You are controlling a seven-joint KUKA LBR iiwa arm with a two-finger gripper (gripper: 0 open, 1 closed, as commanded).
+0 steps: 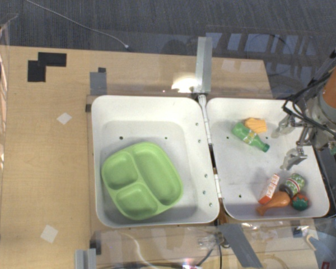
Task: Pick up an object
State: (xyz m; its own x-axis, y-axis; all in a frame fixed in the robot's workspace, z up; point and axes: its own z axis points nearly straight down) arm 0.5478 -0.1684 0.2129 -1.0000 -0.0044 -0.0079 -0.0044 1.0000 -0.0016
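Camera view, reading left to right across the worktop (pixel 45 167). Left bin (pixel 151 108) is carrying a green divided tray (pixel 141 179), sitting toward the bin's near-left corner, three compartments showing, nothing in them that I can make out. It is lying well apart from the arm and is not bearing on the coming move.

Right bin (pixel 235 167) is holding the pickable clutter. Toward its far edge, a green bottle (pixel 250 135) is lying on its side, long axis running from far-left to near-right, touching a yellow piece (pixel 256 125) just behind it. Toward the near-right corner, a small cluster is sitting: a red-and-white packet (pixel 270 188) slanting up-right, an orange drumstick-shaped toy (pixel 273 203) lying under it along the near edge, a round tin (pixel 294 184) and a green-and-red item (pixel 301 202) just beside.

End effector (pixel 289 144) is hanging over the right bin's right side, fingers standing apart, nothing between them. It is sitting between the two groups: bottle lying to its left and toward the far edge, tin and packet lying just nearer the near edge.

Judgement: the near-corner cluster is looking closer, but its items are crowding each other and the bin wall, so a clean closing is looking doubtful. The bottle is lying more open, only the yellow piece getting in the way.
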